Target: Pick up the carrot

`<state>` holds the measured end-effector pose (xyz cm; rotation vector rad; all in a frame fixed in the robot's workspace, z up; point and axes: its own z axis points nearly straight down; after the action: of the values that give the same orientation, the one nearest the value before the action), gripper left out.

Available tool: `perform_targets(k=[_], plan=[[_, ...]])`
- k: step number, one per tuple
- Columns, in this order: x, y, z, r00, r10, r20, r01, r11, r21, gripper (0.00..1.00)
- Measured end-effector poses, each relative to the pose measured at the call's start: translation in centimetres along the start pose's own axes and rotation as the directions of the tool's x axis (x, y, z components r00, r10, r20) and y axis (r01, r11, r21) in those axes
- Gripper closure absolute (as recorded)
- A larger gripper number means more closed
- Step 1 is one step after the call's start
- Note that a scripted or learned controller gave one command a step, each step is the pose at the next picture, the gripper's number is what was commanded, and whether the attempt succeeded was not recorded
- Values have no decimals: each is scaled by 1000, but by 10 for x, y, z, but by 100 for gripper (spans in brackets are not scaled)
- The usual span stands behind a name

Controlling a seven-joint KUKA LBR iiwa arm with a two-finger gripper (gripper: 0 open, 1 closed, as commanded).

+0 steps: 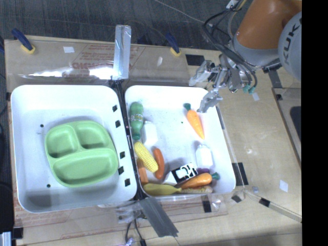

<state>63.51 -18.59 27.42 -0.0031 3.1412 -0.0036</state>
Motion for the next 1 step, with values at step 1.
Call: perform_targets(k=[1], plan=[[-21, -6, 105, 1000, 16, -9, -16, 1000, -4, 0]])
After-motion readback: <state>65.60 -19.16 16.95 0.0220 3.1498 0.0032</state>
